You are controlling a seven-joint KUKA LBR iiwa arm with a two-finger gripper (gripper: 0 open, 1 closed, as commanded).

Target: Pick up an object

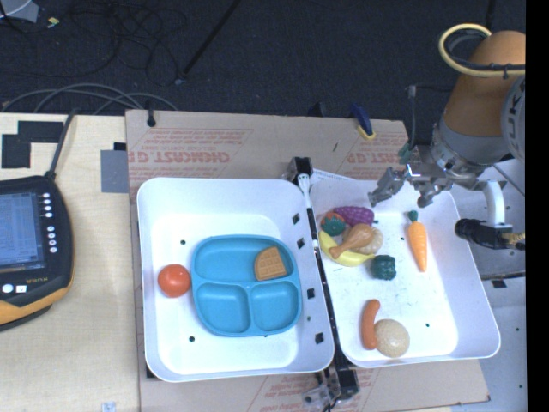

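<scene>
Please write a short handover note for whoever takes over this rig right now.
Tool: open, holding nothing, hovering over the far edge of the right white bin.
Right bin: orange plastic carrot nearest the tool, purple toy grapes, yellow banana, dark green broccoli piece, red sausage, beige round potato.
Left white bin: blue divided plate with a tan waffle piece; red tomato beside it.
Done: no pick yet.
Left: descend, grasp, lift one object.

Teach pendant (30, 243) at left, black cables (103, 24) behind cardboard sheet (232, 140).
</scene>
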